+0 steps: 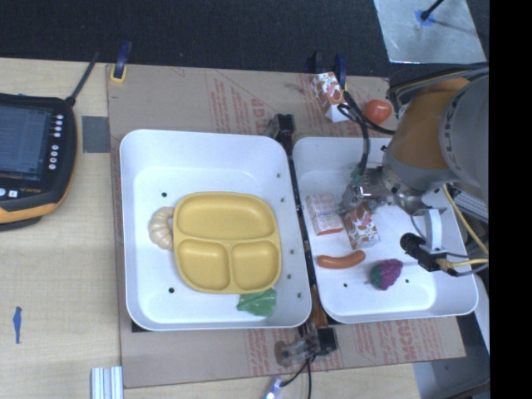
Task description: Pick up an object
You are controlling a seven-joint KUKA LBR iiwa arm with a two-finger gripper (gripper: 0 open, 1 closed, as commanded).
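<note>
My gripper (356,196) reaches into the right bin (391,306) from the right, low over a small red-and-white carton (362,225). A flat red-and-white packet (323,214) lies just to its left. In front of them sit a hot dog sausage (341,261) and a purple grape bunch (385,273). The left bin (145,223) holds a yellow divided plate (225,241), a beige pastry (161,227) at its left side and a green leaf piece (257,302) at its front edge.
A teach pendant (33,156) lies at the far left of the bench. Behind the right bin stand a small carton (329,91) and a red ball (378,110). Cables (453,260) trail along the right bin's right side.
</note>
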